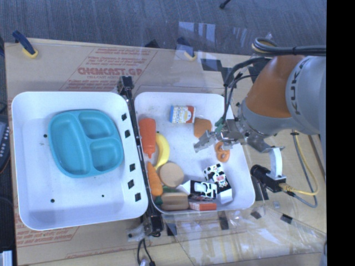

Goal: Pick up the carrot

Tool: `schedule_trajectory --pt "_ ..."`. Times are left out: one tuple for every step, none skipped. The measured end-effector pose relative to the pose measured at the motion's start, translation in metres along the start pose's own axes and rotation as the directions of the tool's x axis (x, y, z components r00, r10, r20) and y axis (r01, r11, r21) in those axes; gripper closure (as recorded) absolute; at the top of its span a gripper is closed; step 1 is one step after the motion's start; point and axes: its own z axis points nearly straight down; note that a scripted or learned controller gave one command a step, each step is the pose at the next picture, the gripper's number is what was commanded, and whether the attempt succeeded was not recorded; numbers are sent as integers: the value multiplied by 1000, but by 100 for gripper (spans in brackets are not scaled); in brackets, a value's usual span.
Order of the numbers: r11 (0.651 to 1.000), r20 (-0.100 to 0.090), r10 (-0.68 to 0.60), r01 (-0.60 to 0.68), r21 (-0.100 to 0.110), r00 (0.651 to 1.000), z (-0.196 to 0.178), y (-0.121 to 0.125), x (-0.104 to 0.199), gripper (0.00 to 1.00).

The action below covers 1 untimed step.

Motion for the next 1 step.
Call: schedule_trajectory --pt "998 3 58 -58 -1 998 105 61 18 0"
